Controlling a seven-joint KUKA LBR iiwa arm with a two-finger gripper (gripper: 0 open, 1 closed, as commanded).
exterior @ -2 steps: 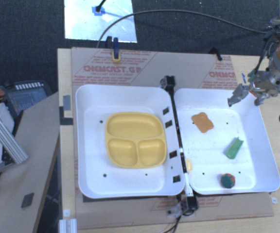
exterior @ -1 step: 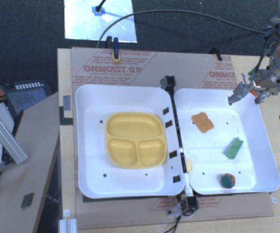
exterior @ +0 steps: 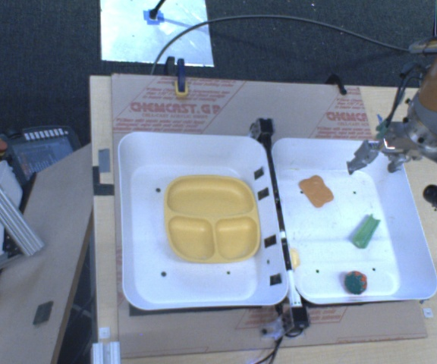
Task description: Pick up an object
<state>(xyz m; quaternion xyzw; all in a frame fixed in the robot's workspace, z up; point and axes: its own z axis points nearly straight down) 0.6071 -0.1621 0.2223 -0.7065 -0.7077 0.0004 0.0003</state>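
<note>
Across the worktop (exterior: 203,105) we see our claw (exterior: 376,158), fingers apart and empty, right of the cookie (exterior: 316,191), above the green block (exterior: 365,231).

Floor: we see dark, speckled carpet (exterior: 36,44) behind the bench and along its left side.
Floor panel: a shiny silver sheet (exterior: 156,21) lies on the carpet beyond the bench's far edge; a blue piece (exterior: 152,16) sits on it.
Cable: a black cable (exterior: 302,27) arcs over the carpet from near the far edge toward the right.
Bench: we see a pale wooden bench top (exterior: 101,233) under a brown board with red lettering (exterior: 174,106).
Side table: a tan surface (exterior: 48,226) adjoins the bench's left edge.
Left clutter: a black control pendant (exterior: 35,149) and a slanted aluminium rail (exterior: 6,211) sit there.
Light: even and soft, glaring on the silver sheet.
</note>
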